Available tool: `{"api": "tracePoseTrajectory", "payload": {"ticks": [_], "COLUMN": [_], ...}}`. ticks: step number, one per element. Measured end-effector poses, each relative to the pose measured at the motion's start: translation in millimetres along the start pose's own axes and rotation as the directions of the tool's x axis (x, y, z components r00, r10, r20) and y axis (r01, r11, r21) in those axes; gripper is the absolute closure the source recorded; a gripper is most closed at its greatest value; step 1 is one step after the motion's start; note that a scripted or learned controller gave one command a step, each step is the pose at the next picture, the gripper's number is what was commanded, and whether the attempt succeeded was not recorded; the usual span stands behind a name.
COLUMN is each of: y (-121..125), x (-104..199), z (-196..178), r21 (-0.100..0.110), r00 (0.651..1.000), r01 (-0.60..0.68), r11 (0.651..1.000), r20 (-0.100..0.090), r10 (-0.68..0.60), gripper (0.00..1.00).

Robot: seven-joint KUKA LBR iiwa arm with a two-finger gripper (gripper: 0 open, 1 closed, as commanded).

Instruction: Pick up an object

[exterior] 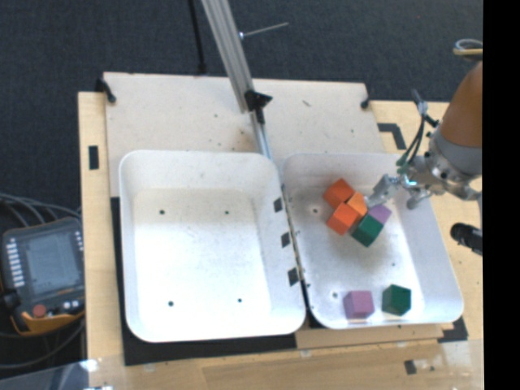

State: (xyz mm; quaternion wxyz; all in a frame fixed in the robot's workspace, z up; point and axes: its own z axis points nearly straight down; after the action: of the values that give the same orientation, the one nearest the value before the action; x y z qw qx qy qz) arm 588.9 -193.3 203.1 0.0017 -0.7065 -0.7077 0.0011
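In the right bin (422,258) a cluster of blocks sits near the middle: an orange block (339,192), a second orange block (347,217), a small purple block (379,214) and a dark green block (368,231). Near the bin's front edge lie another purple block (358,304) and a green block (396,299). My gripper (396,196) hangs at the cluster's upper right, just above the small purple block. Its fingers are spread open with nothing between them; the left fingertip (379,192) is close to the orange blocks.
The left bin (203,169) stands beside the right one, with a raised divider between them. A slanted metal pole (231,47) rises behind the bins. A teach pendant (45,270) lies off the bench at far left.
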Motion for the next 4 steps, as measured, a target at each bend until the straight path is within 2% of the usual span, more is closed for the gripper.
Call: {"api": "tracePoseTrajectory", "payload": {"ticks": [1, 2, 3, 4], "y": [1.0, -3.1, 4.0, 3.8], "x": [-0.1, 1.0, -2.0, -3.3], "z": [-2.9, 59.4, 76.9, 68.1], "r21": [-0.005, 0.000, -0.028, -0.028], "r00": [1.000, 1.000, 1.000, 1.000], "r01": [0.001, -0.002, 0.000, -0.003], "r11": [1.000, 1.000, 1.000, 1.000], "r20": [0.002, 0.002, 0.009, 0.008], "r10": [-0.001, 0.002, 0.000, 0.003], "gripper": [0.00, 0.00, 0.00, 1.00]}}
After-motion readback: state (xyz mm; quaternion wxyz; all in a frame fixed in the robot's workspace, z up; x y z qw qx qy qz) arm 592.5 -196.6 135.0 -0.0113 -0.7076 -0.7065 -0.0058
